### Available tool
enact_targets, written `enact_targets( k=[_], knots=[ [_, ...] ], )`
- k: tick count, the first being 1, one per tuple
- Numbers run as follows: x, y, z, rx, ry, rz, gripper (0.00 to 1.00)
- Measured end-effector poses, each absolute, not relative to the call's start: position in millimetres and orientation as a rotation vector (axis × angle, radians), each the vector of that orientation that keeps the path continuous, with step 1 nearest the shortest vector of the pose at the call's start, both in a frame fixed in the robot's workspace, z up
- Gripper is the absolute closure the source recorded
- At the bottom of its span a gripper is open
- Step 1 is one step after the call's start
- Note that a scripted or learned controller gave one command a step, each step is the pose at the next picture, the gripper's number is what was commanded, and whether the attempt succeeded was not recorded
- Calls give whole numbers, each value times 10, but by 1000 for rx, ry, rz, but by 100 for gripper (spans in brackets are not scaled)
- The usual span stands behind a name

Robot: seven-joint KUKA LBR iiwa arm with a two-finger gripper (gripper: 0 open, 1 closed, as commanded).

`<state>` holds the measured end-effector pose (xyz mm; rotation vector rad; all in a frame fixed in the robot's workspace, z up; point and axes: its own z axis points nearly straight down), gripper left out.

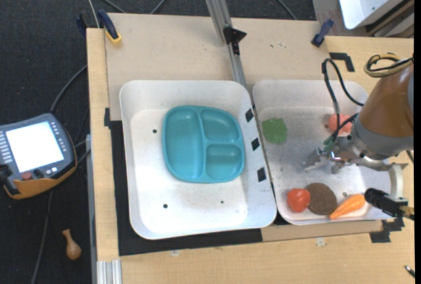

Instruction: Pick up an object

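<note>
My gripper (321,158) hangs over the middle of the right bin (296,95), open, with nothing between its fingers. Several small objects lie around it. A green leafy piece (274,130) sits to its left near the bin's left wall. A red-pink object (337,122) lies just behind it, partly hidden by the wrist. Along the bin's front edge lie a red tomato (298,199), a brown round object (321,198) and an orange carrot (347,206), all a little in front of the fingers.
The left bin (141,164) holds a teal divided plate (202,143). A metal pole (220,10) slants down between the two bins. Black cables (332,89) loop beside the arm at the right bin's back edge.
</note>
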<state>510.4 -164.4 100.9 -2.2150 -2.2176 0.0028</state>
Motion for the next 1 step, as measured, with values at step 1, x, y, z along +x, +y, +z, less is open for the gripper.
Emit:
enact_targets(
  k=[1],
  knots=[
    [5119, -1653, 1152, -2221, -2221, -2, 100]
  ],
)
